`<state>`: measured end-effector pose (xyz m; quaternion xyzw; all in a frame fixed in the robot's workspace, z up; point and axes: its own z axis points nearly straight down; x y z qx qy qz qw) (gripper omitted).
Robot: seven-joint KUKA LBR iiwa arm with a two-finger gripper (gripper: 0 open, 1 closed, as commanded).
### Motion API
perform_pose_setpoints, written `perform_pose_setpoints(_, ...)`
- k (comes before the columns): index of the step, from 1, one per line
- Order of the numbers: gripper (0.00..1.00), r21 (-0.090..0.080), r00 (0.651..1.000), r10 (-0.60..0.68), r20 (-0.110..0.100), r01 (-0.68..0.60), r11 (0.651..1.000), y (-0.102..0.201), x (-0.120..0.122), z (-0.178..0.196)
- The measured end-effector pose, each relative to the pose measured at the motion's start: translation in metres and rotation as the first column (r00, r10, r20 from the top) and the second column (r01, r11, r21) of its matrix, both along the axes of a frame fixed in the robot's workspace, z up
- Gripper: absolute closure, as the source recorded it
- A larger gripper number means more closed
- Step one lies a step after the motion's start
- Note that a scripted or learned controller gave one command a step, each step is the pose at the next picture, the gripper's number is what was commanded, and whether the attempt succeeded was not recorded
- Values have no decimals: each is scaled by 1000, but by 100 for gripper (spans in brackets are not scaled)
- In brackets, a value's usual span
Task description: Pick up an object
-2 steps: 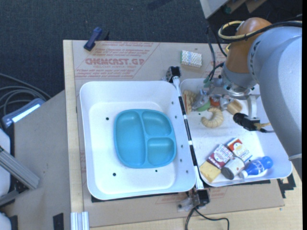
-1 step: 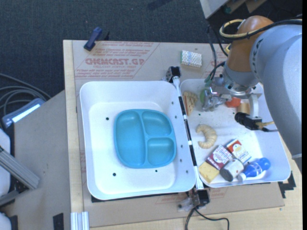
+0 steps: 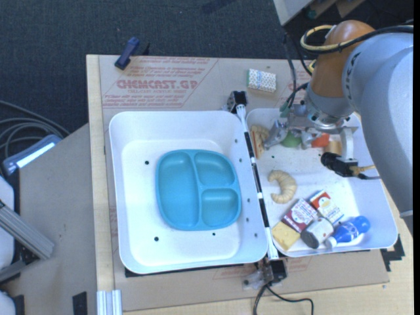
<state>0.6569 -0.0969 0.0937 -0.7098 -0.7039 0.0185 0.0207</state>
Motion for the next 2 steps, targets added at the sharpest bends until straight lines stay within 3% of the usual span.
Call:
perform_pose_setpoints(1, 0, 1, 1000, 13, 24, -13, 1000, -10, 5, -8)
perform_pose_setpoints(2, 0, -3, 998, 8, 54, -7, 1000, -1, -85, -10)
